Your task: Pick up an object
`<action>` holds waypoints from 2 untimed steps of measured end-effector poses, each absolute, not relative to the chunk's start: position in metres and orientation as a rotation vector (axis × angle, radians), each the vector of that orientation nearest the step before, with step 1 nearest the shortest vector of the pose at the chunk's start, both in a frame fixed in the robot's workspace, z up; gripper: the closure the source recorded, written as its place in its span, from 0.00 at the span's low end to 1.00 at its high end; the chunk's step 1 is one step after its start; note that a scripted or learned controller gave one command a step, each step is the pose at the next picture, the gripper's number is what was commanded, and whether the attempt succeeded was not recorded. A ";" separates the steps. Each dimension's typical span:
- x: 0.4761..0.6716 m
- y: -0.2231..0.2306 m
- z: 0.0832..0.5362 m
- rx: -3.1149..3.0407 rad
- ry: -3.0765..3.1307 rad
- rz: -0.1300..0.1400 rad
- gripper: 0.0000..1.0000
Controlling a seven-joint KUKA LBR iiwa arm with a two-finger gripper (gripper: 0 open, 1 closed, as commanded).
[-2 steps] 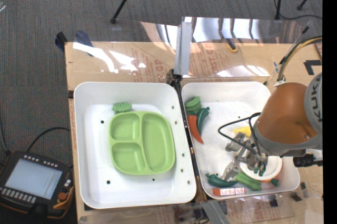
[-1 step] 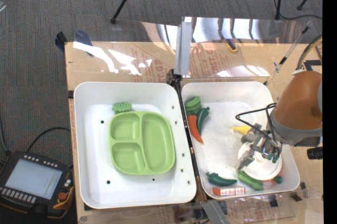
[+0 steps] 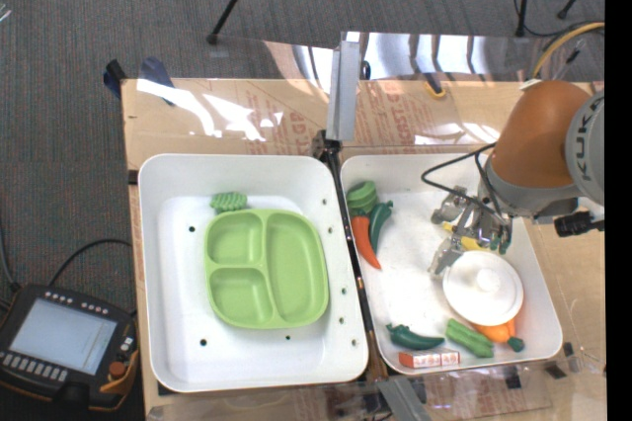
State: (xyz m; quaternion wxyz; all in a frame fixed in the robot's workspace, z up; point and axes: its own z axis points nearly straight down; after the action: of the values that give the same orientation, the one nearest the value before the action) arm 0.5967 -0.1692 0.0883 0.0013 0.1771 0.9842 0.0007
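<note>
The tool (image 3: 456, 236) hangs low in the right bin (image 3: 415, 174), its fingers spread and holding nothing, just left of the white lid (image 3: 483, 285). That lid, lying near the bin's right wall over an orange piece (image 3: 494, 331), looks the likeliest target. The green tray (image 3: 267, 269) fills the left bin (image 3: 163, 211).

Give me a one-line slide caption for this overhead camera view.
KUKA arm's gripper hovers beside a white lidded bowl in the toy-filled right bin; a green divided plate lies in the left bin.
</note>
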 end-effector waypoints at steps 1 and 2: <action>0.598 -0.169 0.099 0.551 3.087 0.002 1.00; 0.632 -0.157 0.088 0.780 3.042 0.002 1.00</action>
State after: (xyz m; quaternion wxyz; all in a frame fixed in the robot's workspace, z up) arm 0.6317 -0.1568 0.0880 0.0008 0.2484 0.9687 0.0006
